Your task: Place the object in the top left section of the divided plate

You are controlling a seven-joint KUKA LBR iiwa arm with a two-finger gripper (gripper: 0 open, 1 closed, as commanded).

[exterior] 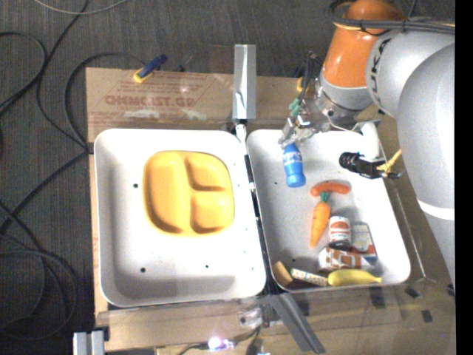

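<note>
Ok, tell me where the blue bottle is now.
The blue bottle is at the top of the right bin, just under the claw, with the sausage and carrot below-right.

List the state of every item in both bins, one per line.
Divided plate: yellow, flat in the left bin, nothing in its sections.
Blue bottle: right bin, just under the gripper; grasp unclear.
Carrot: lying in the right bin.
Sausage: lying above the carrot.
Banana: lying at the near edge.
Small can: beside the carrot.
</note>
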